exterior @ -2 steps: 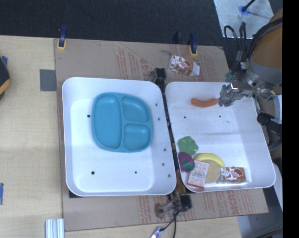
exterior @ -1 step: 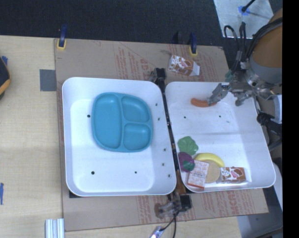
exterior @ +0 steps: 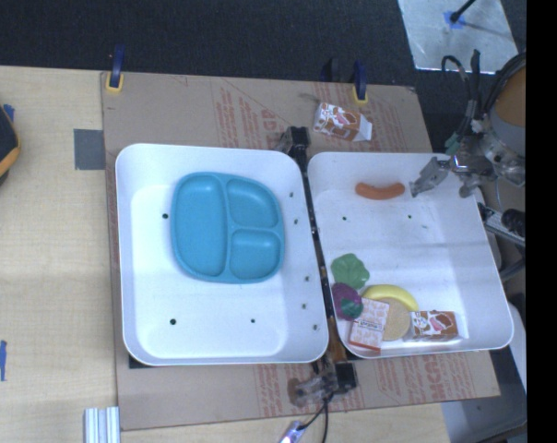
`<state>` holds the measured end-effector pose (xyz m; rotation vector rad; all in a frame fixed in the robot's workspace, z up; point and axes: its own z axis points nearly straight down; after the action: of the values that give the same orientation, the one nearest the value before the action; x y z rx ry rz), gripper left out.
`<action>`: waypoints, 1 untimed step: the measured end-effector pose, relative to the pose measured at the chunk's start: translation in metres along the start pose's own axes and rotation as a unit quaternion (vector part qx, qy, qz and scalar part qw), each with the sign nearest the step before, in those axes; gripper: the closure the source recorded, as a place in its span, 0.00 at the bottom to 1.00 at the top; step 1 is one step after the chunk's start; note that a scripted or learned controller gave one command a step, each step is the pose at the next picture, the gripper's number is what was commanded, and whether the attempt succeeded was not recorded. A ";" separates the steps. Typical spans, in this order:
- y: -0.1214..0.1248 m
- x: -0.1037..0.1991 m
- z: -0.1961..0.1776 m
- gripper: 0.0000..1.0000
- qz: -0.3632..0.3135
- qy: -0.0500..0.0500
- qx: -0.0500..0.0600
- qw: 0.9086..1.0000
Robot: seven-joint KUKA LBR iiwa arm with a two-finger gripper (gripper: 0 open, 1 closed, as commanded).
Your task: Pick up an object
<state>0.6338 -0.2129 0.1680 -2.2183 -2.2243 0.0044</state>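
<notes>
Sausage (exterior: pixel 381 190) – small, orange-red, lying flat nr gripper (exterior: pixel 442 176) – untouched.

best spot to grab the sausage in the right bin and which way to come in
Take the sausage across its middle, coming straight down from above. It lies flat and alone on the floor of the right bin, long axis running left-right, so fingers should close across its narrow width. The gripper is already just to its right.

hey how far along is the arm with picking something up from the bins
Nothing looks picked yet. The gripper hangs open over the right bin, just right of the toy sausage, with nothing between its fingers. Grasping and lifting an object are left.
</notes>
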 end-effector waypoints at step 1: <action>0.001 -0.001 -0.011 1.00 -0.001 -0.001 -0.001 1.000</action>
<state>0.6345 -0.2134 0.1791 -2.2171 -2.2279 0.0041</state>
